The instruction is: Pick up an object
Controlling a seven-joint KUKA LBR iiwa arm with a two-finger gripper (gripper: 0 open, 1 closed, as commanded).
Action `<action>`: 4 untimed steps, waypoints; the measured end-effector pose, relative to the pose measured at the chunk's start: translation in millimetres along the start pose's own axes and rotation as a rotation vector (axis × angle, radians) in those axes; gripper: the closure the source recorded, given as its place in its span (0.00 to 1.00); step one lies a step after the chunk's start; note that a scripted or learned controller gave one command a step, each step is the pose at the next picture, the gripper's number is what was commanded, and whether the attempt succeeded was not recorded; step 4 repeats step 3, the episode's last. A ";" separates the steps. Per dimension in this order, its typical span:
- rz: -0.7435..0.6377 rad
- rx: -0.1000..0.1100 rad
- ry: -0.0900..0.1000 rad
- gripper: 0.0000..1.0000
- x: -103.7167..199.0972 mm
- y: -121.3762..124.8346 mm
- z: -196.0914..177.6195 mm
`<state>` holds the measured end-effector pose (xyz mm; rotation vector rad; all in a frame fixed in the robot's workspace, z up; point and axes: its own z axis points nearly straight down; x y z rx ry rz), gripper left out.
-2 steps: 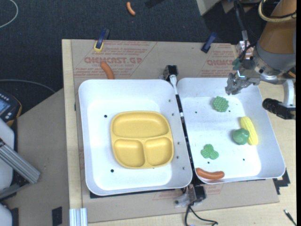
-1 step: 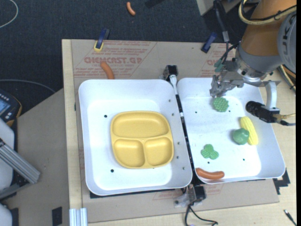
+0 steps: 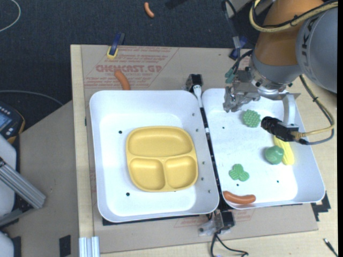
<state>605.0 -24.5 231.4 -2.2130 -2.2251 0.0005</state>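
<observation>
Toy sausage [image 3: 239,198] lies at the near rim of the right bin [image 3: 308,189], partly up on the edge. Just behind it, a small green broccoli-like piece [image 3: 238,173] sits flat on the bin floor. Further right, a round green toy [image 3: 274,155] touches a yellow corn cob [image 3: 285,150]. A bumpy green ball-like piece [image 3: 251,118] sits toward the far side, just beside the gripper [image 3: 236,104].

Left bin [image 3: 102,143] holds a yellow divided plate [image 3: 161,158], three compartments, nothing in them. A second sausage [image 3: 122,80] lies outside on the cardboard behind that bin.

The gripper hangs over the far left part of the right bin, near the divider. Finger state — cannot tell, the wrist hardware blocks the tips. Nothing is visibly between them, so no hold can be claimed.

Risks, as a judgement: the gripper looks offset left of the bumpy green piece, so a straight descent likely closes on bare floor. It is also near the bin wall and divider — a finger could strike the rim. The bumpy piece looks rounded, so an off-centre pinch could squirt it sideways. The black cable fitting [image 3: 276,127] lies across the bin between the bumpy piece and the corn, and may snag or nudge items. The green toy and corn touch, so a grab there may drag both.
</observation>
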 end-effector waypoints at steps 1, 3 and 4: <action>0.000 0.002 0.001 1.00 55.9 -10.6 15.7; 0.007 0.001 -0.002 1.00 56.9 -23.0 6.1; 0.007 0.001 -0.002 1.00 56.9 -23.0 6.1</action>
